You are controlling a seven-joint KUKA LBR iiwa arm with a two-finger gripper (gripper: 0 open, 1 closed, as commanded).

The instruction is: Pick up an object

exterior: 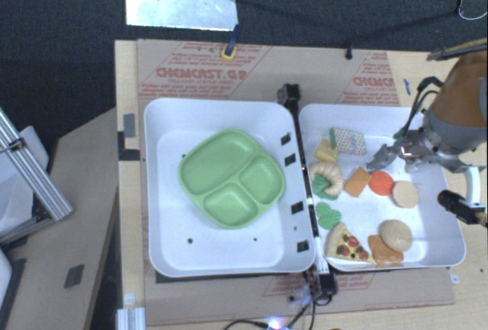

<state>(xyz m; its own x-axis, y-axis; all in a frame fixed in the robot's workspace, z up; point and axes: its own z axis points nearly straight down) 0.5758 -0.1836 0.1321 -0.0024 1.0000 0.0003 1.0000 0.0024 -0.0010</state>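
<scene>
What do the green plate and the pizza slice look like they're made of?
Green plate: probably moulded plastic, with a smooth even colour, rounded compartments and a faint sheen. Pizza slice: likely a plastic or rubber toy, matte, with flat painted red dots; which of the two is unclear.

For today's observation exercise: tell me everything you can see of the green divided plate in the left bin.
The green divided plate is pale green and looks like plastic. It is a rounded square with three compartments, one large and two smaller. It lies flat and upright, turned diagonally, near the middle of the left bin. Its compartments hold nothing, and only the bin floor touches it.
</scene>
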